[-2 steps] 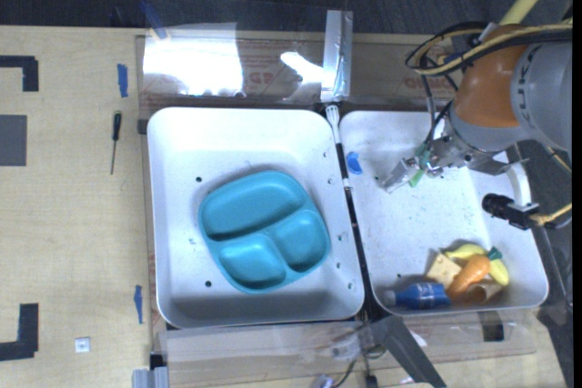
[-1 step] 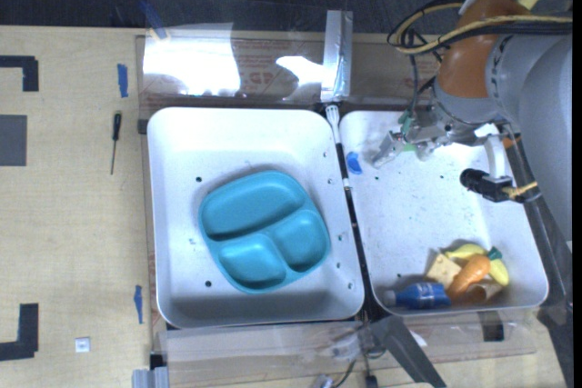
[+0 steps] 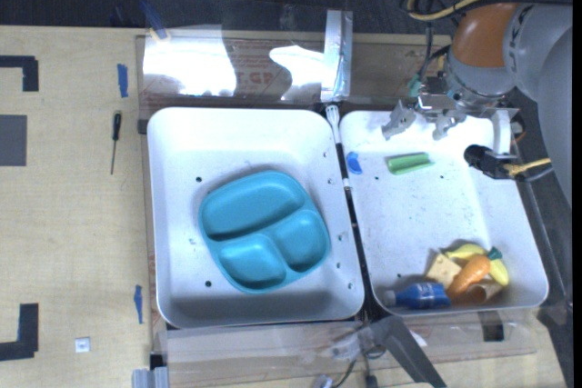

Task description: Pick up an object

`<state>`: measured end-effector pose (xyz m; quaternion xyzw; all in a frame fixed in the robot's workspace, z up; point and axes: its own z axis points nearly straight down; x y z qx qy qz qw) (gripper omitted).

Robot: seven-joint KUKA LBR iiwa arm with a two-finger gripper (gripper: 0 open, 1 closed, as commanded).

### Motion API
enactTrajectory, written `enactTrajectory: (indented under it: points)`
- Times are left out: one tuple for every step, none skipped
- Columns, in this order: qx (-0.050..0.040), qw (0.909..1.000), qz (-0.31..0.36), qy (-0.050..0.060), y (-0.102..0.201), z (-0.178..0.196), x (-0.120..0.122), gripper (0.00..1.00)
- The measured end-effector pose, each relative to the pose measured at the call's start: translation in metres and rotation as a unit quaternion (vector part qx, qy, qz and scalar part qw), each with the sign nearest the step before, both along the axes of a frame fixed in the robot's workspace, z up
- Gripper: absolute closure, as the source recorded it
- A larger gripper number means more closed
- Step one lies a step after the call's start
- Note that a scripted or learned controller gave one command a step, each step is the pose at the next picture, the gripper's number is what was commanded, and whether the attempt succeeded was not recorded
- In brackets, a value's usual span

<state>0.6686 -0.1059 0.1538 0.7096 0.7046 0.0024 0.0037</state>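
Lying flat below claw (image 3: 420,120): green stick (image 3: 407,163).

A green stick (image 3: 407,163) lies flat near the right bin's (image 3: 509,223) far wall.

Grey arm (image 3: 536,41) from the right, orange-banded wrist bent down, end effector (image 3: 418,120) fingers spread, empty

You see the gripper (image 3: 420,120) above the far end of the right bin (image 3: 509,223), fingers apart, nothing between them. A green block (image 3: 407,162) lies just below it. Near corner: a blue bottle (image 3: 419,293), perhaps toy fruit (image 3: 473,271). A blue divided plate (image 3: 264,229) fills the left bin (image 3: 173,195).
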Motion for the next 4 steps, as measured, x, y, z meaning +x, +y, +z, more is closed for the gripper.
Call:
enactTrajectory:
  points:
    - [0.0007, 1.0000, 0.001, 0.002, -0.015, -0.067, -0.037, 0.00]
    - [-0.0002, 1.0000, 0.001, -0.001, -0.015, -0.054, -0.035, 1.00]
    - [-0.0002, 1.0000, 0.001, 0.000, -0.015, -0.055, -0.036, 0.00]
    - [-0.0003, 0.9878, 0.155, 0.002, -0.019, -0.066, -0.089, 0.00]
